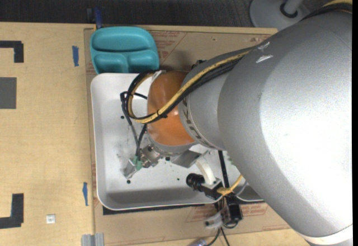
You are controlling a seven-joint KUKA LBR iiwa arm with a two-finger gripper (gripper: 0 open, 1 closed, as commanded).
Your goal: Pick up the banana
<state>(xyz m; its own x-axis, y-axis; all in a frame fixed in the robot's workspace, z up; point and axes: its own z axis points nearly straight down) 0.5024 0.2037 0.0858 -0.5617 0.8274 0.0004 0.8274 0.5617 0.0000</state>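
Overhead view of the worktop [45, 99] with the KUKA arm [279, 122] reaching in from the right and leaning low over a white bin [96, 127]. The orange band [165, 110] above the wrist sits over the bin's middle, looped by black and yellow cables [133, 102]. Below it the gripper [136, 165] points down at the bin floor near the lower left corner, at or just above the surface. Whether the gripper is open or closed cannot be told, since the wrist hides most of it, and nothing can be seen held in it. Where the banana lies cannot be told either: the arm covers much of the bin, so the fruit's position relative to the gripper is left undetermined. On this evidence the task reads as in its reach or grasp phase, with a secure hold and the lift not yet shown as done. A teal moulded tray [124, 49] rests just beyond the bin's far rim.
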